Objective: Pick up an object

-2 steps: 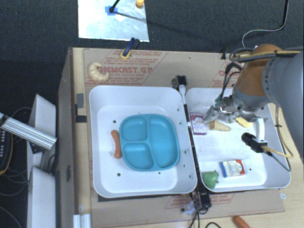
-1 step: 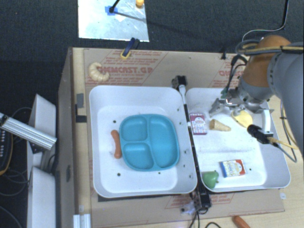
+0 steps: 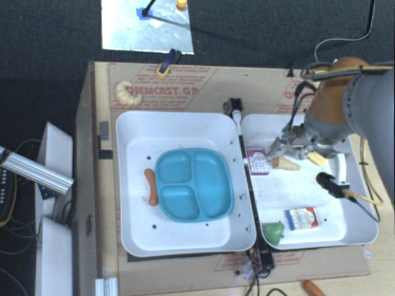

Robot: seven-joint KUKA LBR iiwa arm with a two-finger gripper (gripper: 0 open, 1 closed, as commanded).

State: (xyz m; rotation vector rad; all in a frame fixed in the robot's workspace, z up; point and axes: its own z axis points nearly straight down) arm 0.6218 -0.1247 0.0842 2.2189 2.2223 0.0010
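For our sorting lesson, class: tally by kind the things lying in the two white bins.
Trays: 1 (blue divided tray)
Food-like pieces: 4 (sausage, tan piece, yellow piece, green piece)
Printed packets: 2 (maroon packet, red-and-blue box)
Total: 7

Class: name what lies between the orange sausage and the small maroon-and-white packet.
The camera view shows the blue divided plate between the sausage and the packet, then the bins' adjoining walls.

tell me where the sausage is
In the camera view, the sausage lies in the left bin, just left of the blue plate.
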